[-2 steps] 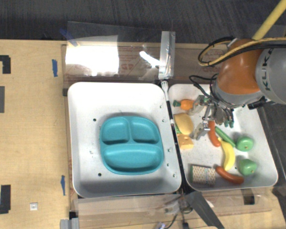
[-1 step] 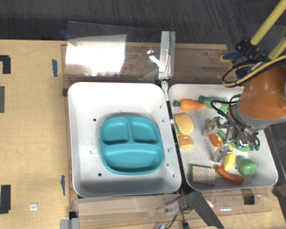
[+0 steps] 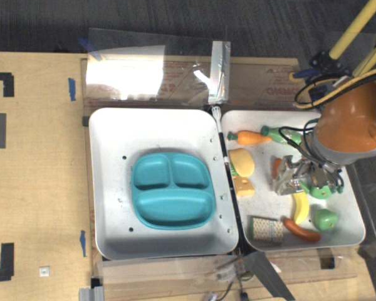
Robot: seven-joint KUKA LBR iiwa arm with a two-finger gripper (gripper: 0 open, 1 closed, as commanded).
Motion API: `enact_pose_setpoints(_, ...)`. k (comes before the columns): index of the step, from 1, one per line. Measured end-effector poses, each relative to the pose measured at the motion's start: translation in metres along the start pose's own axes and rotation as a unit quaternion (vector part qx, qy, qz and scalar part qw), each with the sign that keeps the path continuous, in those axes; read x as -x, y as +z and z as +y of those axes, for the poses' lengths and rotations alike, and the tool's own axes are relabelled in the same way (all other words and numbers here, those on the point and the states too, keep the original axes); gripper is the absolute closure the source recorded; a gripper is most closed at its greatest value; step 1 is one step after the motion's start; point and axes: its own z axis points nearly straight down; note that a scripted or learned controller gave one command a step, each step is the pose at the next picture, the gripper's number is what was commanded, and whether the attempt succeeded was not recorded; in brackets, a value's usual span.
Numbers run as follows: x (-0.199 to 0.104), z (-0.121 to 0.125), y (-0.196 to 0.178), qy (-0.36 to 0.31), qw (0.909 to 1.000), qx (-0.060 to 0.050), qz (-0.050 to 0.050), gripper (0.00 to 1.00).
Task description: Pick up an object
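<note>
We see a tan wooden bench point(image 3: 37, 187) carrying two white bins. The left bin point(image 3: 106, 137) sits touching the right bin point(image 3: 357, 224). Behind the left bin lies a clear plastic sheet point(image 3: 144, 74). Black tape marks point(image 3: 3, 83) lie well left of the left bin.

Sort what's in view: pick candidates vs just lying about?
Job:
gripper
carrot
banana
sausage
green apple
burger
cheese
grater

Lying about:
teal divided plate
left bin
clear plastic sheet
</note>
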Motion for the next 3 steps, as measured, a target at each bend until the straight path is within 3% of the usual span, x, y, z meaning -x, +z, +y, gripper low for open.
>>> enact_pose_setpoints(1,0.000,0.000,0.001,0.000,1.0000,0.000,0.001,0.00)
enact_pose_setpoints(2,0.015,0.007,0.014,0.016,0.9998,0.002,0.007,0.00)
enact_pose_setpoints(3,0.019,0.018,0.014,0.088,0.9961,0.001,0.007,0.00)
